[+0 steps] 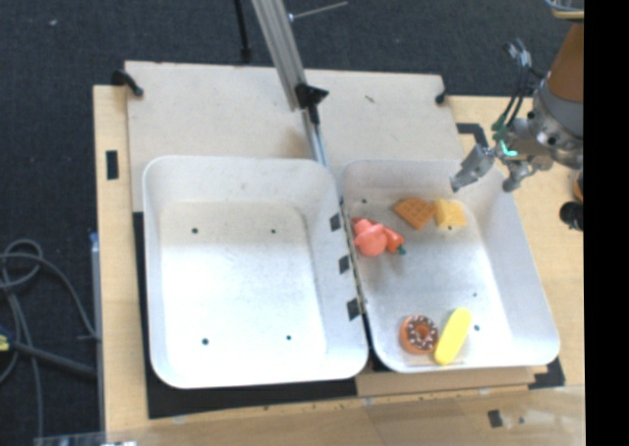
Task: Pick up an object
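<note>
The arm (562, 71) shows an orange-brown band above a grey metal wrist with a small teal-green light on it. A thin dark cable loops beside the wrist. The gripper (494, 174) has two slim grey fingers (470, 171) of bare metal.

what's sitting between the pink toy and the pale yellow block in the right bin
In the camera view, an orange waffle piece lies between the pink toy and yellow block.

In the right bin (511, 267) are seen a pink toy (374, 238), waffle (415, 211), yellow block (451, 214), donut (418, 334) and yellow bar (453, 336).
</note>
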Tool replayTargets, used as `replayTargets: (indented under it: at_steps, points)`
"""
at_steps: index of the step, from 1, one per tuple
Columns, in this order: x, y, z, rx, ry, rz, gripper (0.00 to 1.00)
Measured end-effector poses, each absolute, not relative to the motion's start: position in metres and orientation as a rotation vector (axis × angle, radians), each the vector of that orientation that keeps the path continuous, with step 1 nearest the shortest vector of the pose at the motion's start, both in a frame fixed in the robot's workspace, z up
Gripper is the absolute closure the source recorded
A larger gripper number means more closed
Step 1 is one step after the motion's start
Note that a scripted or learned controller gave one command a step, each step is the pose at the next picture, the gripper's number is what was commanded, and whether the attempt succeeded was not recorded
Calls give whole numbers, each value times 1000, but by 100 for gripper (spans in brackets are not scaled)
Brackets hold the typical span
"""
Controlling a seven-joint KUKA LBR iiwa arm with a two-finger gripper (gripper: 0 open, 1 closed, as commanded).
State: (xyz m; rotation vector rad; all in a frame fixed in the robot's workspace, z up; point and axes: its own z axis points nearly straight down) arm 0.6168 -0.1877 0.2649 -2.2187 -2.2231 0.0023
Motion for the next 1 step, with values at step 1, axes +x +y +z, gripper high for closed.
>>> replayTargets:
  at_steps: [1]
  points:
    - [617,-188,267,-2219,-2228,1,0]
